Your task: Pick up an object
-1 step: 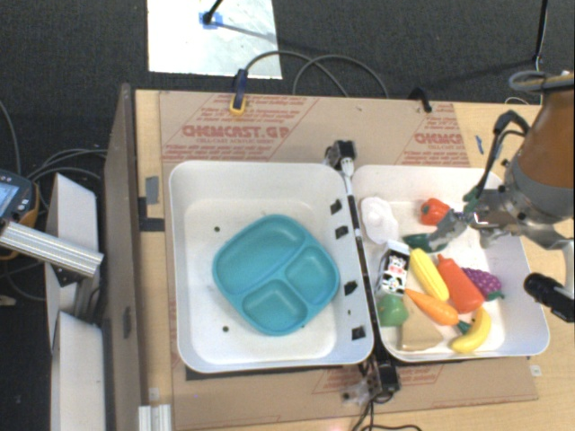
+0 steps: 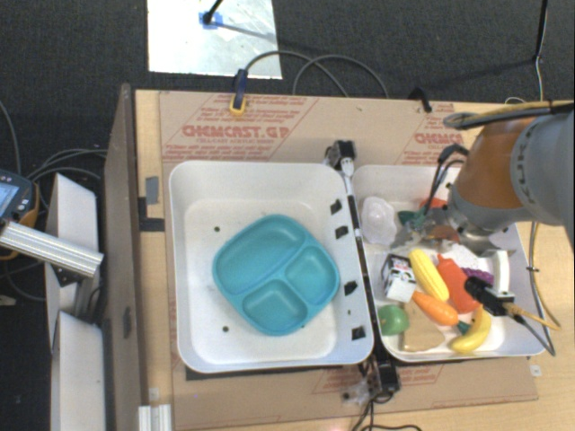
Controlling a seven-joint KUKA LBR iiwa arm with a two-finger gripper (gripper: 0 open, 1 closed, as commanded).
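objects (image 2: 442, 296) for picking are seen heaped in the white bin on the view's right (image 2: 530, 353), mostly in its near half. a yellow corn cob (image 2: 429, 274) is laid at a slant in the middle of the heap, with an orange carrot (image 2: 435, 308) just below it and a red piece (image 2: 456, 287) touching both. a banana (image 2: 476, 330) is curled against the near right corner. a green round piece (image 2: 392, 317) and a tan flat piece (image 2: 422, 338) are placed by the near wall, just beside each other. a small black-and-white box (image 2: 400, 282) is seen left of the corn cob. a pale, translucent item (image 2: 377, 219) is set apart from the heap, close to the bin's left wall.

the gripper (image 2: 429, 224) is lowered into the far half of this bin, between the pale item and the heap, at the end of the grey arm (image 2: 539, 173) reaching in from the right; the orange band (image 2: 490, 164) is seen above the wrist. the gripper is largely hidden by the wrist and by dark clutter around it, so whether it is open or closed cannot be told, and nothing is seen to be held by it.

in the left bin (image 2: 193, 241) a teal divided plate (image 2: 274, 275) is laid flat near the middle. both bins are set side by side on a cardboard sheet (image 2: 269, 124) with red print.
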